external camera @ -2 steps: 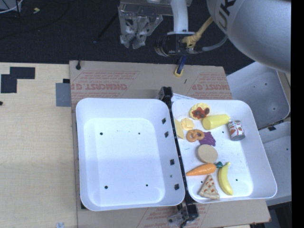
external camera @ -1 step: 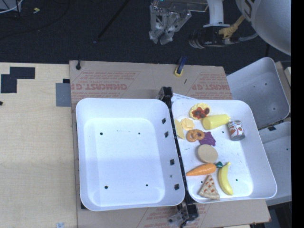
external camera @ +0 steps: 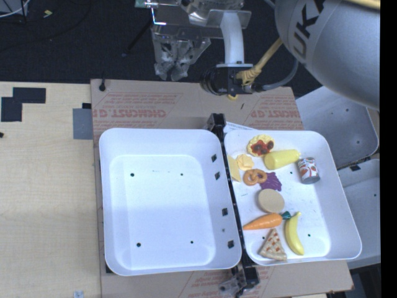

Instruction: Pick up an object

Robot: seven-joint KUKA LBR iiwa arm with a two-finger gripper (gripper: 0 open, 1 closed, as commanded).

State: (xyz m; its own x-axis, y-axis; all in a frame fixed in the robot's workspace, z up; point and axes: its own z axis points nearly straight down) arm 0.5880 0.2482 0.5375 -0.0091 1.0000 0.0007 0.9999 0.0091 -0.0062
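My gripper point(external camera: 175, 66) hangs high at the top of the camera view, above the far edge of the bench and well back from both bins. Nothing shows between its fingertips. The right bin point(external camera: 338, 185) holds several toy foods: a carrot point(external camera: 263, 221), a banana point(external camera: 293, 233), a pizza slice point(external camera: 273, 247), a tan round disc point(external camera: 271, 200), a pretzel point(external camera: 254, 177), a purple piece point(external camera: 272, 182), a yellow cylinder point(external camera: 281, 159), a small can point(external camera: 307, 170) and a red-topped pastry point(external camera: 260, 146).
The left bin point(external camera: 118, 197) sits beside the right one, their rims meeting at a black clip strip point(external camera: 224, 185). Both rest on a cardboard sheet point(external camera: 155, 107). The arm's large grey body point(external camera: 335, 30) looms over the top right.
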